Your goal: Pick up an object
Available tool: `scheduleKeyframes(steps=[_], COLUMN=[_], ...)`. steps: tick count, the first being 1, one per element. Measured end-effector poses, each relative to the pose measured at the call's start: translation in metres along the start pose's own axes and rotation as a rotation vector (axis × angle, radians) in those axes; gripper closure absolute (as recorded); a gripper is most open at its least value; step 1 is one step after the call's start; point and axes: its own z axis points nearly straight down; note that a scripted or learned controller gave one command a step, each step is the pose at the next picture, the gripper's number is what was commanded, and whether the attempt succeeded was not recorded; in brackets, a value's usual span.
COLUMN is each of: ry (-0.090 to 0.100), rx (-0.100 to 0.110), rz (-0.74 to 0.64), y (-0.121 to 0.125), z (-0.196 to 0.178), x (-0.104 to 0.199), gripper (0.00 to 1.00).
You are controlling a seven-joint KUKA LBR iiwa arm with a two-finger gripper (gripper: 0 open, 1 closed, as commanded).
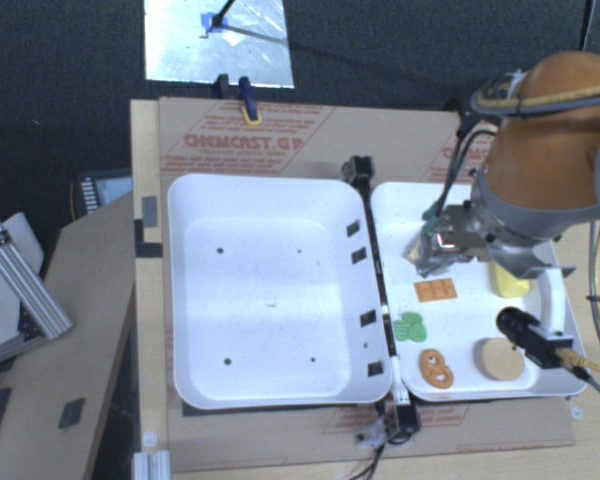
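Note:
My gripper (429, 252) hangs low over the upper left part of the right bin (400, 203), reaching in from the right under the orange-banded wrist. Just below it lies a flat orange waffle piece (435, 289). A green leafy item (410, 327) rests near the bin's left wall. Further toward the front sit a brown pretzel (436, 367) and a round tan disc (500, 359). A yellow block (511, 282) lies partly hidden beneath the arm on the right. I see nothing between the gripper's tips.
The left bin (270, 293) sits beside the right one, with a black clip strip (370, 258) along their shared edge. Both rest on a cardboard sheet (250, 138). Aluminium framing (20, 278) stands off the bench at the far left.

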Motion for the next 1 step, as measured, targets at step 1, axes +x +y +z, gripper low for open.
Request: scheduleKeyframes(steps=[1], ry=[0.000], rx=[-0.006], rz=[0.004], y=[0.0111], z=[-0.1088], x=[0.0274], gripper=[1.00])
